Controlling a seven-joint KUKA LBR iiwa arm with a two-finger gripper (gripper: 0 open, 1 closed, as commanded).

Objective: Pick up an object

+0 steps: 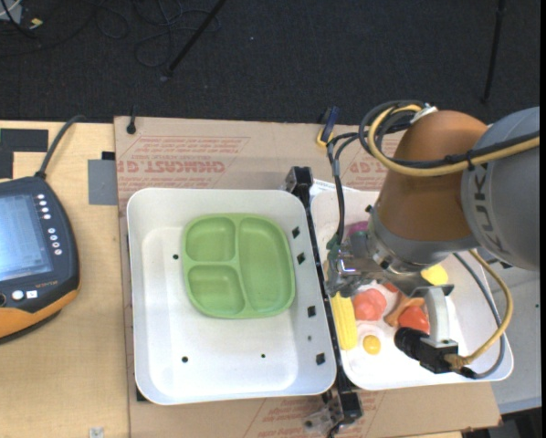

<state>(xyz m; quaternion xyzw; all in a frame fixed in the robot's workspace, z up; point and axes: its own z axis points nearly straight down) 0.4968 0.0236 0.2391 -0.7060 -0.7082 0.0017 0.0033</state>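
Over the right bin (392, 372): gripper (353, 279), set low among the contents, largely covered from above by the orange wrist band (428, 185). Grip state: cannot tell, working end hidden beneath the wrist.

Candidate objects, all in the right bin:
- Yellow corn-shaped piece (343, 322), lying lengthwise close along the bin's left wall.
- Small yellow ball (372, 343), just beside the corn-shaped piece, toward the near edge.
- Pink-red lump (372, 301), between the corn-shaped piece and an orange-red piece (412, 316), right at the gripper; contact not determinable.
- Yellow item (435, 274), partly showing under the wrist.
- Magenta item (357, 231), at the wrist's left edge; kind unclear.

In the left bin (154, 336): green divided plate (238, 265), three compartments, lying flat, apart from every wall.

Outside the bins, far left on the bench: control pendant (17, 254), screen lit. Under both bins: brown cardboard sheet (209, 158).
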